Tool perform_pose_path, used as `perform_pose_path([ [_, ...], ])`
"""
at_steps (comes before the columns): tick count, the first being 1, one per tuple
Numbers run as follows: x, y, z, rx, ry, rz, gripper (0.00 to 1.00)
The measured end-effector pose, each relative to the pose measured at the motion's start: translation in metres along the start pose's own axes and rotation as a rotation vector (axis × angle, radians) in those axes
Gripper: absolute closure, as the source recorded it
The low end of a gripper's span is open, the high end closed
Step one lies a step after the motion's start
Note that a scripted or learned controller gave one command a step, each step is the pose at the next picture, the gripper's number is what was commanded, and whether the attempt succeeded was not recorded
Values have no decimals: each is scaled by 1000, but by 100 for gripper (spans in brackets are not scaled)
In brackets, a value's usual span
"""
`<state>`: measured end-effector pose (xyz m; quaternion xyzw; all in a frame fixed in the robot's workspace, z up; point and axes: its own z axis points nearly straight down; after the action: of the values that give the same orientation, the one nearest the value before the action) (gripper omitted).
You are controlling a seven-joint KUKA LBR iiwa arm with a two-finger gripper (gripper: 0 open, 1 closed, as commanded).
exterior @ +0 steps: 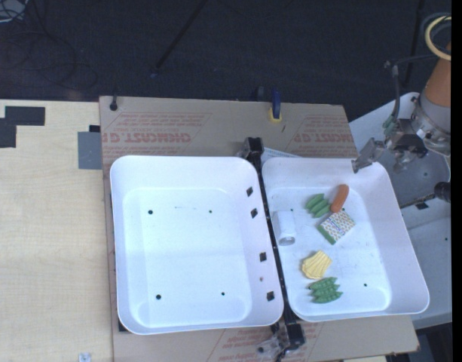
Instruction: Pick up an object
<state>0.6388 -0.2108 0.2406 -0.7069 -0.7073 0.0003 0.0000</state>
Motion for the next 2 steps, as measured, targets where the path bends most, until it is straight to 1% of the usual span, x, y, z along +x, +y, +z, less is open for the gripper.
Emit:
perform_pose_path([
  [1,42,-12,63,8,4,-2,0],
  [2,77,4,159,6,3,-2,0],
])
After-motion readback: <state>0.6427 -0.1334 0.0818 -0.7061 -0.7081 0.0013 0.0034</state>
